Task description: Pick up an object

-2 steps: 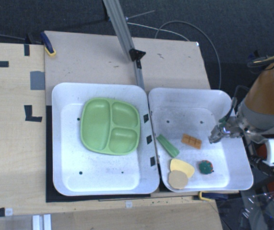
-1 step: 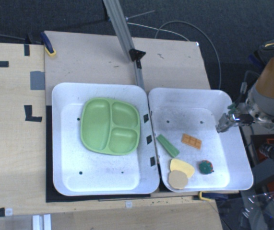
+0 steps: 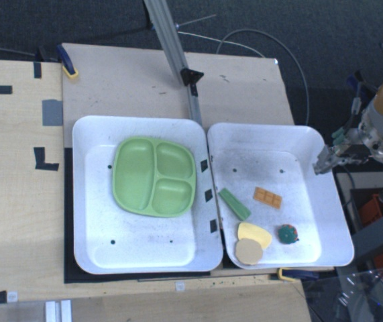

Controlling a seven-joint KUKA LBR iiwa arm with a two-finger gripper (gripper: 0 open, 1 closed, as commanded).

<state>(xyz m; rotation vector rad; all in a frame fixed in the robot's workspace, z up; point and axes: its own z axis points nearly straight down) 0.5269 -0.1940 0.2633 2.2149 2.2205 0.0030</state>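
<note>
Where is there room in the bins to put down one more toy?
The right bin has bare floor in its upper half, above the orange waffle piece and green stick. Its lower part is crowded: yellow piece, tan disc, green-red ball. In the left bin, a bare strip runs below the green divided plate.

Two white bins sit side by side on the bench: the left bin (image 3: 87, 247) holds a green divided plate (image 3: 154, 177), and the right bin (image 3: 325, 240) holds a green stick (image 3: 235, 204), an orange waffle-like piece (image 3: 267, 197), a yellow piece (image 3: 255, 234) touching a tan disc (image 3: 249, 251), and a small dark green and red ball (image 3: 287, 234). The gripper (image 3: 326, 161) hangs at the right bin's right rim, above the bin wall and well apart from the objects, with nothing visible between its fingers. A grey metal bar (image 3: 168, 35) slants down from the top to the gap between the bins.
</note>
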